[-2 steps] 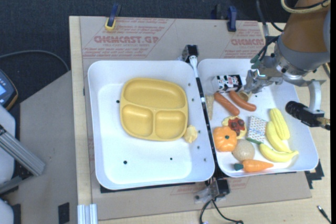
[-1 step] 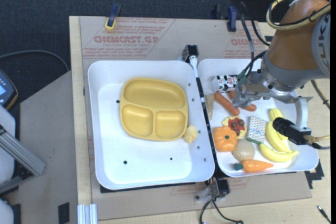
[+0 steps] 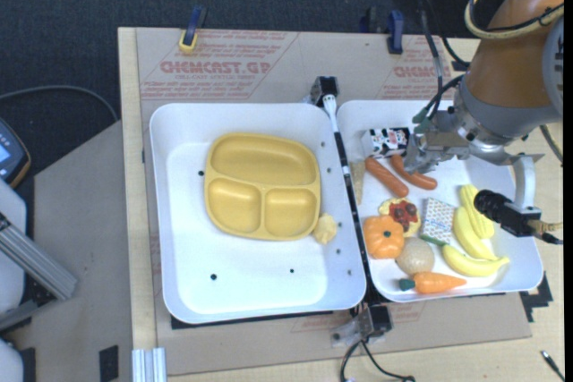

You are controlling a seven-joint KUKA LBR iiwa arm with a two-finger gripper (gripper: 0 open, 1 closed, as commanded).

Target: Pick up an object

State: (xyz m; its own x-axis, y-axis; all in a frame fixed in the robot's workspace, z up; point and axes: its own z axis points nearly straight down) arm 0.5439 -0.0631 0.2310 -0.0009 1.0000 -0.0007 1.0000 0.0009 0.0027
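Overhead, slanted — both bins (image 3: 260, 116)

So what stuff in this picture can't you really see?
- The claw: it hangs over the hot dogs in the right bin, and the arm's wrist covers its tips.
- The black-and-white carton: too small to read the print.
- The small pale lump beside the yellow plate: too blurry to tell what it is.
- The arm: cut off by the right edge.

Crowded right bin (image 3: 358, 116), toys touching throughout; open floor in left bin (image 3: 179, 219) around yellow tray (image 3: 262, 185).
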